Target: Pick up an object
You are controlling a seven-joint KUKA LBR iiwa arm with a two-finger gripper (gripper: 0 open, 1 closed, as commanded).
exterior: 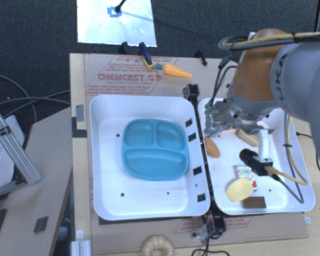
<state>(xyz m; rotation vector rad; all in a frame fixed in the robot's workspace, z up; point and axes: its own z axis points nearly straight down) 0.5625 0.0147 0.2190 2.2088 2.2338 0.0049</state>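
**Gripper hanging low over the right bin, above an orange piece**

The grey arm point(304, 73) is reaching in from the right and bending down into the right bin point(281, 200). Its gripper point(212, 126) is hanging over that bin's upper left part, close to the wall shared with the left bin point(106, 161). From this slanted view I cannot tell whether the jaws are open or closed, as the wrist body and cables are crowding the tip. Nothing is showing as gripped.

An orange-brown oblong piece point(212, 148) is lying on the bin floor just below the gripper, tilted and close to the shared wall. It looks to be apart from the gripper, though the angle is making that hard to judge. A pale beige curved piece point(248, 138) is lying to its right, its upper end tucked under the wrist. Nearer the front of the bin, a small packet point(244, 170) is sitting above a yellow rounded object point(238, 190). A brown flat block point(254, 202) is resting just beside that yellow object.

In the left bin, a blue divided plate point(154, 148) is lying flat near the middle. Behind the bins, a toy carrot point(175, 71) is lying on the cardboard sheet point(122, 78). A pale ring point(159, 245) is sitting in front of the bins at the view's bottom edge.
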